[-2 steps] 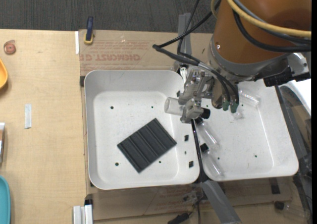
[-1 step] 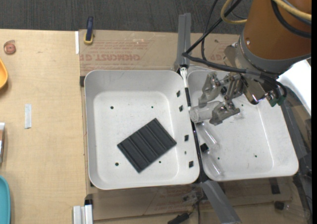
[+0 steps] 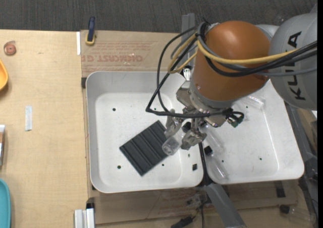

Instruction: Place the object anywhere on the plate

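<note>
Over the seam between the two white bins hangs the gripper point(image 3: 177, 138), below the orange band point(image 3: 229, 60) of the grey arm that comes in from the right. Between its fingers sits a small clear plastic cup-like object point(image 3: 171, 146), tilted, and the fingers pinch it from either side. Just left of it, in the left bin point(image 3: 101, 136), a dark ribbed rectangular plate point(image 3: 145, 147) lies flat and askew, its upper right corner near the clear object; whether the object touches the plate cannot be told. Another clear plastic piece point(image 3: 216, 169) lies in the right bin point(image 3: 272, 156) near its front left corner, and one more point(image 3: 254, 100) lies further back beside the arm. Black and yellow cables point(image 3: 169, 63) loop from the wrist over the left bin. A blue clamp point(image 3: 91, 29) sits at the edge of the bench point(image 3: 40, 70), behind the left bin.
</note>
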Motion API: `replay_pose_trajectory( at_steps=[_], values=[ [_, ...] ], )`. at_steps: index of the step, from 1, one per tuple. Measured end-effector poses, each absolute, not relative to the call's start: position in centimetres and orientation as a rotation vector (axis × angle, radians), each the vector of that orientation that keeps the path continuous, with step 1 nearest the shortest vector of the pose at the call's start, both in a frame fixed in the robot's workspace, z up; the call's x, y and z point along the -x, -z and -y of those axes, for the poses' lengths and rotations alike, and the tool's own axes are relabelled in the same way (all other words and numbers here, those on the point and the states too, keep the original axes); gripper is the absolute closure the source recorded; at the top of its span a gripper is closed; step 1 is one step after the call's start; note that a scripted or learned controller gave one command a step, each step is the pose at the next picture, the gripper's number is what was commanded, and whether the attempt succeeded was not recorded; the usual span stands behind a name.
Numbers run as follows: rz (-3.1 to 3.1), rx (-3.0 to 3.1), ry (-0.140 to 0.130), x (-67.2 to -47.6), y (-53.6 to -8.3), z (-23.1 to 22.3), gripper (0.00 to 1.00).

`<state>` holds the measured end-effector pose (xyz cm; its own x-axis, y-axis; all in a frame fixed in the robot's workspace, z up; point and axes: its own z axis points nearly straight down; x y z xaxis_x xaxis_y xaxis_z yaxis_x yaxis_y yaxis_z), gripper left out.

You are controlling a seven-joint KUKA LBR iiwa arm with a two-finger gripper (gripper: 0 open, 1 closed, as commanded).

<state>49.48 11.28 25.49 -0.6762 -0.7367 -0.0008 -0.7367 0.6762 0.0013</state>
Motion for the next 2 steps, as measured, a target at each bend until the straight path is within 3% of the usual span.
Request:
replay_pose_trajectory(
  at_steps=[1, 2],
  values=[
    [-2.876, 1.264, -0.002, -49.49, -25.49, -11.27, 0.0],
    [-2.876, 1.256, -0.003, -49.62, -26.37, -11.26, 1.0]
  ],
)
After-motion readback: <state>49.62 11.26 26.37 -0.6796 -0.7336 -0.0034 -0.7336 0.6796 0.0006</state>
